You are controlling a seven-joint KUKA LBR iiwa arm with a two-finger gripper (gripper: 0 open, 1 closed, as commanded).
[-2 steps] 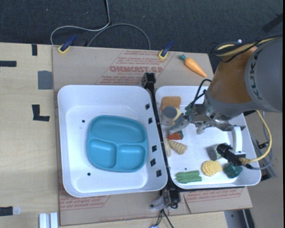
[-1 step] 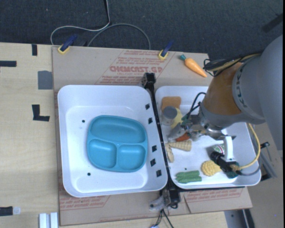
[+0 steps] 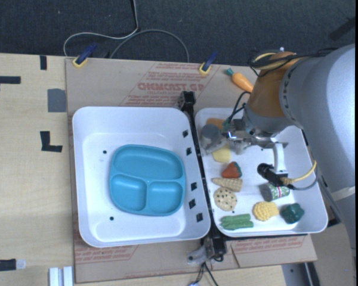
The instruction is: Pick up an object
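My gripper (image 3: 218,139) is down at the far left of the right bin (image 3: 310,219), just over a small yellow piece (image 3: 222,155). I can't tell from this angle what it's doing. That piece looks like light, hard, smooth plastic; I'd pinch across its middle. Other toy foods crowd that bin; the left bin (image 3: 89,159) holds a blue divided plate (image 3: 147,179).

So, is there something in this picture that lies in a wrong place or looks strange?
Yes, one thing. A toy carrot lies outside both bins, on the cardboard behind the right bin, while the other toy foods sit inside that bin. The blue divided plate lies flat in the left bin and looks normal.
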